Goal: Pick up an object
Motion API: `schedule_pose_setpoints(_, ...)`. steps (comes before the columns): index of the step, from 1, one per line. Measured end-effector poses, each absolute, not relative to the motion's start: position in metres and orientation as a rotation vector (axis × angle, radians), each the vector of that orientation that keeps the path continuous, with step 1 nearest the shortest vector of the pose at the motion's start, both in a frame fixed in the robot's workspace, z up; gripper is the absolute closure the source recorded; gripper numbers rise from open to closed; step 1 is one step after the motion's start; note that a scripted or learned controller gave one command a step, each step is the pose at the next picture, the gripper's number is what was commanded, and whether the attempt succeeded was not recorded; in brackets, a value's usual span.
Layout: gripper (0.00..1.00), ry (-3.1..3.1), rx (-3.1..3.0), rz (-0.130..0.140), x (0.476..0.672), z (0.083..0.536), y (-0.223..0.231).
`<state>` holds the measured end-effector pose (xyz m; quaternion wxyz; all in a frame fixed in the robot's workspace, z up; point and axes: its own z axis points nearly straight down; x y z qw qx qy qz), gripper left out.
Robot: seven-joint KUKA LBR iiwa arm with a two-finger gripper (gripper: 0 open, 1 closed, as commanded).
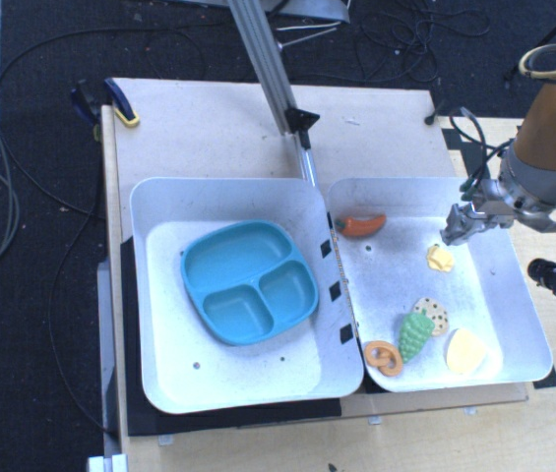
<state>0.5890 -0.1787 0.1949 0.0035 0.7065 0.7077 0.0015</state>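
gripper (458, 228) hovers above small yellow piece (440, 259) in right bin (514, 293)

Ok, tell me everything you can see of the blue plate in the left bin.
The blue plate is a rounded, glossy tray that looks like plastic, split by raised ridges into three compartments: one long one along its upper left, two smaller ones at lower right. It lies flat, upright and skewed, on the left bin floor near the middle.

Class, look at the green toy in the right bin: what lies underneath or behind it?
A round tan cookie with dark spots pokes out from behind the green toy at its upper right. The toy covers the cookie's lower left part, so that stays hidden.
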Motion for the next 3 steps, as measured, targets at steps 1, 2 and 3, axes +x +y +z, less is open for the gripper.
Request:
schedule_pose_setpoints(1, 1.00, 2.219, 2.212, 0.006, 0.594, 0.259, -0.178)
schedule_pose_setpoints(2, 1.00, 2.231, 2.212, 0.003, 0.603, 0.254, -0.115)
schedule_pose_setpoints(3, 1.00, 2.231, 2.212, 0.002, 0.620, 0.240, -0.060)
